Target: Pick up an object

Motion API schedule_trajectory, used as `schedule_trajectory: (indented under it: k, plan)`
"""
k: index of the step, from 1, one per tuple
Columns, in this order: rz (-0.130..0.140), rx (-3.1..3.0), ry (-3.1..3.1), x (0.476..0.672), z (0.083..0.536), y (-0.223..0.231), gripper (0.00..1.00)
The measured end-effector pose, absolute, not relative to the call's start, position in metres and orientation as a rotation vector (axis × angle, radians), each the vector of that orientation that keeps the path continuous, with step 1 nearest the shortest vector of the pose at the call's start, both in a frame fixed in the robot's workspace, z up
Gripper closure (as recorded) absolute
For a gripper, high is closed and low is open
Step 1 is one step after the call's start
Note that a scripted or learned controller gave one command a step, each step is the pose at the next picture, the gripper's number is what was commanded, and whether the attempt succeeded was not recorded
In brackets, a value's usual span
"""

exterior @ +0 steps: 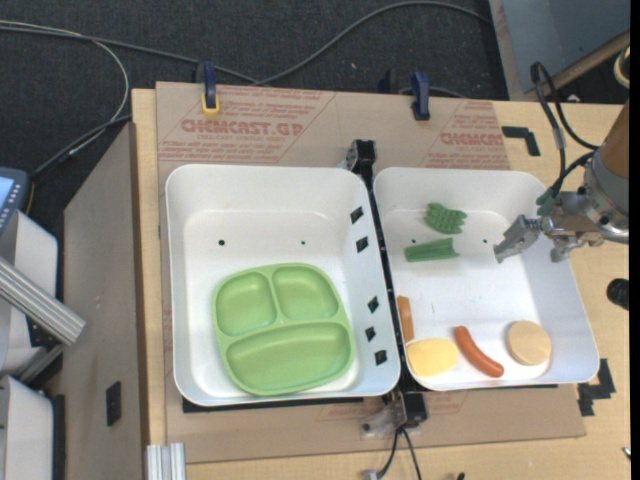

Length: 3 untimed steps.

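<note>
Two white bins sit side by side on the surface (pixel 250 118). Left bin (pixel 190 268): one green divided plate (pixel 284 328), three compartments, lying flat toward the near wall. Right bin (pixel 545 298): six food pieces. Far half holds a ridged green leafy piece (pixel 445 217) and, just nearer, a green bean pod (pixel 431 252); the two are close but apart. Near half holds a thin orange stick (pixel 405 318) along the divider wall, a yellow rounded piece (pixel 433 356) just below it, a red-orange sausage (pixel 479 352) lying at a slant, and a tan round disc (pixel 528 344) near the right wall.

My end effector (pixel 535 238) hangs over the right edge of the right bin, level with the bean pod and well to its right. Fingers are spread apart, one pointing left-down into the bin, one at the rim. Nothing lies between them. No contact with any piece visible.
</note>
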<state>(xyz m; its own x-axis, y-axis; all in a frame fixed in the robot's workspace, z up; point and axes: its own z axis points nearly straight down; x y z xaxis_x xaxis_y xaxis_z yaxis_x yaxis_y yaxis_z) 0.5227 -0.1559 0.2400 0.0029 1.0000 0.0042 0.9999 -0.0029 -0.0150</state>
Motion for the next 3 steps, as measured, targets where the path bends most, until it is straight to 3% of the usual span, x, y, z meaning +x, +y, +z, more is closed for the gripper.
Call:
schedule_trajectory:
  k: [1, 3]
  plan:
    - [-0.001, -2.219, -2.221, 0.525, 0.247, -0.155, 0.00]
    - [0.003, -2.218, -2.216, 0.521, 0.137, -0.165, 0.00]
